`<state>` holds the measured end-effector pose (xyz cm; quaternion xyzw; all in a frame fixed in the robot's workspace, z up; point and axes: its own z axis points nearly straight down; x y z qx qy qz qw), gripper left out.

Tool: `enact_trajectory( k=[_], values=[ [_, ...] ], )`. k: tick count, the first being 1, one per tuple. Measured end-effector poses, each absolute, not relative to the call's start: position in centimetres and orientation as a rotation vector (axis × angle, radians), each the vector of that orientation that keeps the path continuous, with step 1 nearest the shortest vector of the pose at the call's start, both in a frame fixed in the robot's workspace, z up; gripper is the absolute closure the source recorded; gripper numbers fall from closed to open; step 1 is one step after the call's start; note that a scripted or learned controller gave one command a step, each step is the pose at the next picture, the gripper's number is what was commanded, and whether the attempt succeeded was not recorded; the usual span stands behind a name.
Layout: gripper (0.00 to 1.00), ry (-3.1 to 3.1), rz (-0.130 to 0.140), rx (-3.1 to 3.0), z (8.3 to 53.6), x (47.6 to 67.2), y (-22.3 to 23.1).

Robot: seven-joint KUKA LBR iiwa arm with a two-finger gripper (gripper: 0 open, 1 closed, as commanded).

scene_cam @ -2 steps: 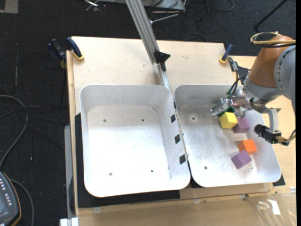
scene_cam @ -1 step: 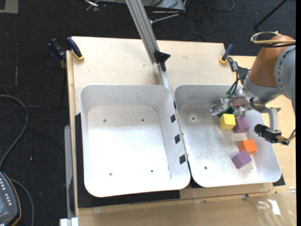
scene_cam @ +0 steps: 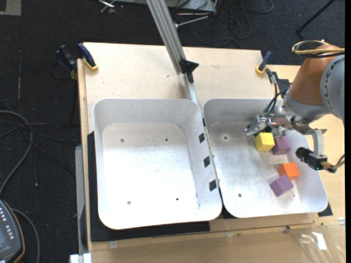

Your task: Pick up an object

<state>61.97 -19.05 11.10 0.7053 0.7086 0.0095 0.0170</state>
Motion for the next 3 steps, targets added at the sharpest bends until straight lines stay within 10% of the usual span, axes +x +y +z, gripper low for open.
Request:
enact_trajectory(
  k=[1,2,3],
  values=[
    [0.0,2.219,0.008,2.213,11.2,63.9,-19.0],
    [1.0,2.217,0.012,2.206,12.4,64.0,-19.0],
    [0.0,2.237,0.003,2.224,12.1,63.7,-18.5]
  ],
)
